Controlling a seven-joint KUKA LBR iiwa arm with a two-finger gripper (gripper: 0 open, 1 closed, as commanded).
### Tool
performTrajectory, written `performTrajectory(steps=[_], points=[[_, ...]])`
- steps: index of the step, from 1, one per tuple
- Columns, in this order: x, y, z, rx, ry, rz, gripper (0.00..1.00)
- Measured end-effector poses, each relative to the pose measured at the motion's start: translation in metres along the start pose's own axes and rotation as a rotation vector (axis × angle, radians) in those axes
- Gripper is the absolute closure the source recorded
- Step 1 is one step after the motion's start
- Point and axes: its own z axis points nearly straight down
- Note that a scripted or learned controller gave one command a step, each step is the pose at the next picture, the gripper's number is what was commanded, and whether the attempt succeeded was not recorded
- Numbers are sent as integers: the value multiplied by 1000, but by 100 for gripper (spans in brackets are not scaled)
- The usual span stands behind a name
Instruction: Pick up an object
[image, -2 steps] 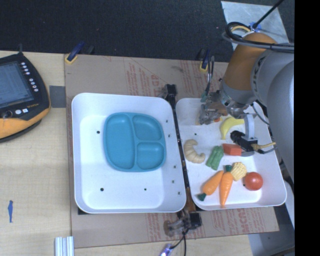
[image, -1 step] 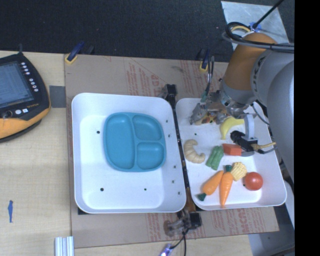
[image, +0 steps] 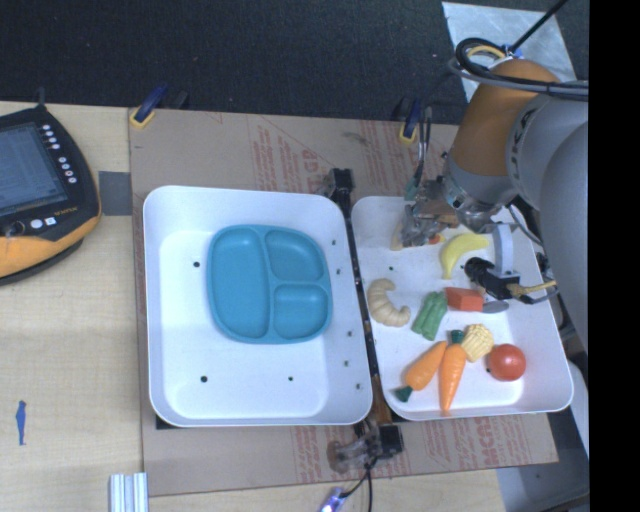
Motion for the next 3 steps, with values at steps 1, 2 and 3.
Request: performTrajectory(steps=[1,2,3], points=[[0,0,0,0,0,0,0],[-1,0,-10,-3,-2,-2,100],[-1,0,-10,-3,-2,-3,0]])
